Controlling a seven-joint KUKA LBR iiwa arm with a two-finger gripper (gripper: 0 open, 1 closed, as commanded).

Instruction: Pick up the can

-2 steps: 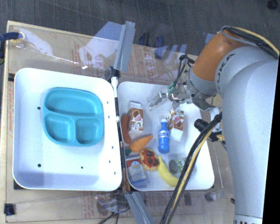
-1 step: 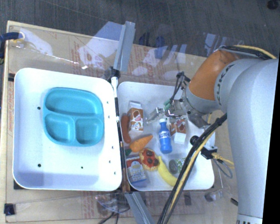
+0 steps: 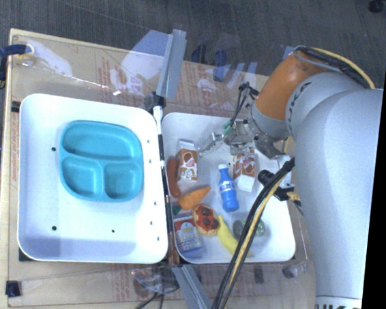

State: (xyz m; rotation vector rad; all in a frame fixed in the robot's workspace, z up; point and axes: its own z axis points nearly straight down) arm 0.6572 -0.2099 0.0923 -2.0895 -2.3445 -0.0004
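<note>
Camera view looks down on the desk (image 3: 86, 60) with two white bins side by side. The left bin (image 3: 32, 188) carries a blue divided tray (image 3: 103, 160), sitting well inside its walls. The right bin (image 3: 276, 245) is the crowded one: a small carton (image 3: 188, 164) near the upper left, a carrot (image 3: 194, 198) just below it, a blue bottle (image 3: 228, 189) in the middle, a banana (image 3: 225, 236) lower down beside a pizza slice toy (image 3: 206, 220), and another small carton (image 3: 187, 235) at the bottom left. The can (image 3: 256, 228) looks to be the dark round thing at lower right, partly behind a black cable (image 3: 242, 258). The arm (image 3: 334, 179) fills the right side, and its hand (image 3: 231, 132) hangs over the bin's upper part; open or closed, cannot tell.
</note>
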